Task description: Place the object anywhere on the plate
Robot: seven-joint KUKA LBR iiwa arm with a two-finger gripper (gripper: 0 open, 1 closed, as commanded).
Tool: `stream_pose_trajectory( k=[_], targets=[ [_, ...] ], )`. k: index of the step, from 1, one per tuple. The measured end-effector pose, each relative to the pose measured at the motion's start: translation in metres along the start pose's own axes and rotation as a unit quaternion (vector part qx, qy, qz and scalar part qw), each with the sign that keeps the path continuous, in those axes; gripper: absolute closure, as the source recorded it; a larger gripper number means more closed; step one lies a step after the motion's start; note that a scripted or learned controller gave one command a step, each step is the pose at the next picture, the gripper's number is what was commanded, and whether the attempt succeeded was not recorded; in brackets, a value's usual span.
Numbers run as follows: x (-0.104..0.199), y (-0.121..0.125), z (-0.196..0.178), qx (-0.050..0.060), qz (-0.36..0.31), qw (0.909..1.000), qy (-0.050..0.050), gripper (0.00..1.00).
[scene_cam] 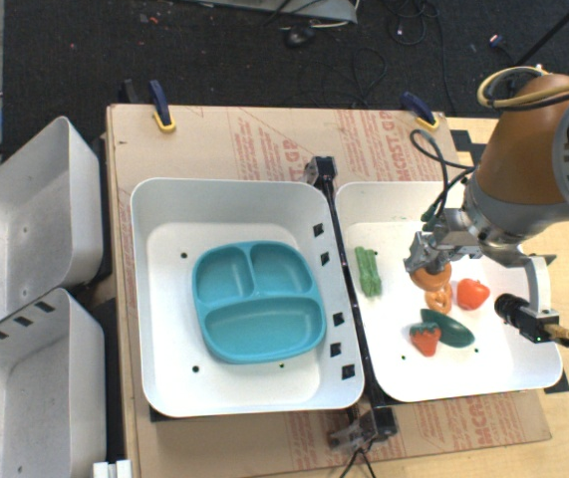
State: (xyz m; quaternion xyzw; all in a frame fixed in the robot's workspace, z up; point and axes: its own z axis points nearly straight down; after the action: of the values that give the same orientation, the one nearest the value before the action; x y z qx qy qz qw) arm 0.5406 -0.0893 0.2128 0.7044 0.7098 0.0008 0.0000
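Arm: the grey KUKA arm with the orange band reached in from the right and hung over the right-hand bin.

Gripper: the two-finger metal gripper sat low over the right bin, directly above the orange piece. Whether it was apart, together or clamped on anything could not be told from this slanted view, since the wrist body hid that part.

Plate: the turquoise plastic plate with three compartments lay flat in the middle of the left shallow white bin. All three compartments showed only bare plastic.

Right bin: the right shallow white bin held all the toy food.

Orange piece: a small orange plastic toy, rounded in shape, lay just under the gripper, touching or nearly touching it; which one could not be told.

Red piece: a red plastic toy pepper lay just beside the orange piece, on its right.

Dark green piece: a dark green oval toy lay below the orange piece, near the bin's middle.

Strawberry: a small red toy strawberry touched the dark green piece on its left.

Green pod: a long light green toy vegetable lay apart from the rest, near the right bin's left wall.

Bench: the brown board carried both bins side by side, well apart from the spare white bins at the left edge.
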Motion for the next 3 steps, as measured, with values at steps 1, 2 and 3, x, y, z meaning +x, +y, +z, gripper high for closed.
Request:
stream_pose_trajectory(
  k=[1, 2, 3],
  targets=[
    [0.050, 0.002, -0.011, 0.000, 0.000, 1.0000, 0.000, 1.00],
    [0.104, -0.008, -0.003, 0.002, 0.000, 1.0000, 0.000, 1.00],
    [0.164, -0.016, -0.001, 0.001, -0.001, 1.0000, 0.000, 1.00]
  ],
)
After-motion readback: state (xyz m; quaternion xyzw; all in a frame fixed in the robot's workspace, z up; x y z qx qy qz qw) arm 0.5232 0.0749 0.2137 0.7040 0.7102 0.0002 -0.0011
